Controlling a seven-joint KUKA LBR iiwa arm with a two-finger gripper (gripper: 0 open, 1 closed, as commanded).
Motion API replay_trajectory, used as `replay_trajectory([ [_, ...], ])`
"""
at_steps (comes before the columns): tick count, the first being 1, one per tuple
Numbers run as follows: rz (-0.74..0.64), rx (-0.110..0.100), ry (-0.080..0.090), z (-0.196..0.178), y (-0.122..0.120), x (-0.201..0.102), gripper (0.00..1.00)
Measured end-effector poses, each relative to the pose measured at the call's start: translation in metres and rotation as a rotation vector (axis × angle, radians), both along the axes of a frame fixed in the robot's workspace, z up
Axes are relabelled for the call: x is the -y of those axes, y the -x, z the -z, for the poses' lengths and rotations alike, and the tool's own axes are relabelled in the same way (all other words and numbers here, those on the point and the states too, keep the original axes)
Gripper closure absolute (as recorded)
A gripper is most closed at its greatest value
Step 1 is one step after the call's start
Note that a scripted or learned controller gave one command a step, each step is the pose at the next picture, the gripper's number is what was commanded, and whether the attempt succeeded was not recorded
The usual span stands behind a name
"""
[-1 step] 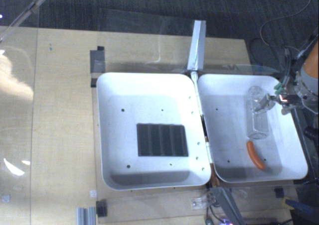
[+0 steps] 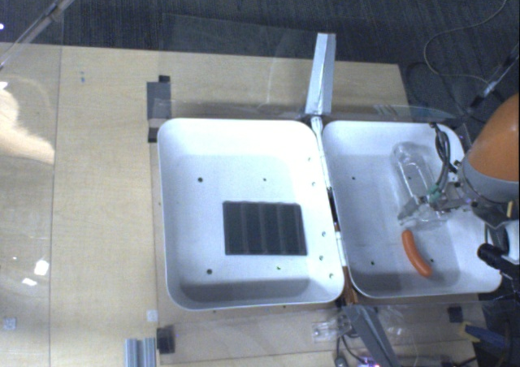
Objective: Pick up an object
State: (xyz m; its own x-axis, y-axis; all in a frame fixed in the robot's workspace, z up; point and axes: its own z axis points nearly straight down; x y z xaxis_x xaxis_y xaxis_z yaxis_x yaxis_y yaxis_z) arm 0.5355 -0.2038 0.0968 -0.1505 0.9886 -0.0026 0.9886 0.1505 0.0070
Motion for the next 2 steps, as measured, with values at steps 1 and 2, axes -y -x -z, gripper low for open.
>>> replay_trajectory([
  [1,-0.098,0.013,0.006,0.005,0.042,-0.026,0.0],
  [2,-0.1,0.02,0.007,-0.006,0.039,-0.027,1.0],
])
